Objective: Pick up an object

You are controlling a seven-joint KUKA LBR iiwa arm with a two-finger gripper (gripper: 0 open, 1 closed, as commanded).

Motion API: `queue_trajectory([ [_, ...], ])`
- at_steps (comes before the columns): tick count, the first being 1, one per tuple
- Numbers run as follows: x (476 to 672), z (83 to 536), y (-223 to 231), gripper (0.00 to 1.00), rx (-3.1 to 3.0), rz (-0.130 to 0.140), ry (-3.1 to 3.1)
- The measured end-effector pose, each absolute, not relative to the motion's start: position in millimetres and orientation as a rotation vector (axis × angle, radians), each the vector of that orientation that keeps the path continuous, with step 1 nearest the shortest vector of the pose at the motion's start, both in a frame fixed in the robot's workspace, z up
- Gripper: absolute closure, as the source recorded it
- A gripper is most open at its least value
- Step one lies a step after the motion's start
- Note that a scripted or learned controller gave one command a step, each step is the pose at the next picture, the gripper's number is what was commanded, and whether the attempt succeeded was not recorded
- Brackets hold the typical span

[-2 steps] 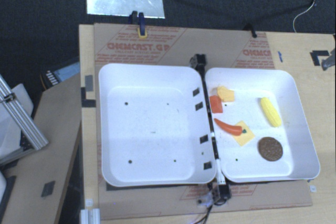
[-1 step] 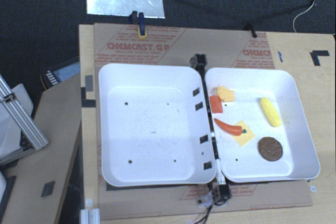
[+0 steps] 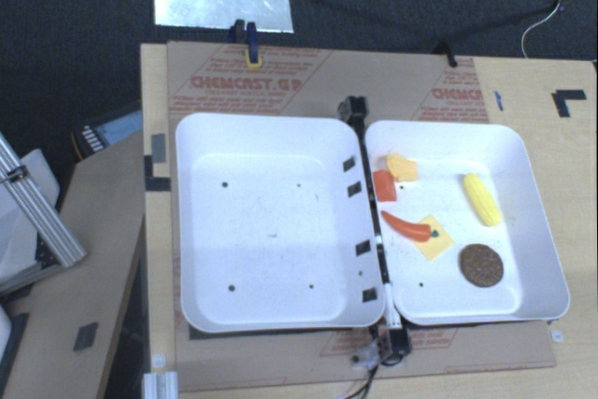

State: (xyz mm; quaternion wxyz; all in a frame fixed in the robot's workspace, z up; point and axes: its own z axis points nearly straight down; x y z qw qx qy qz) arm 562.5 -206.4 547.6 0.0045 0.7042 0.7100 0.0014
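Gripper state, apart or together, cannot be told. Every candidate lies in the right bin (image 3: 537,229), the side the arm reaches from; the left bin (image 3: 271,229) sits beside it. A brown cookie (image 3: 481,264) and a corn cob (image 3: 481,199) lie nearest that side, the cob's long axis running near-to-far. A red chili (image 3: 406,224) overlaps a cheese slice (image 3: 435,241) by the divider.

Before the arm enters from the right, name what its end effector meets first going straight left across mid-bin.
The wall of the right bin if low; above it, likely the corn cob. Height unclear.
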Motion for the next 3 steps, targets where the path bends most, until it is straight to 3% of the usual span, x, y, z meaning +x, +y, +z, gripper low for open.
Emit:
queue_trajectory([
  [1, 594.2, 424, -201, 1.0, 2.22, -0.006, 2.234],
  [3, 484.6, 460, -207, 1.0, 2.219, 0.002, 2.219],
])
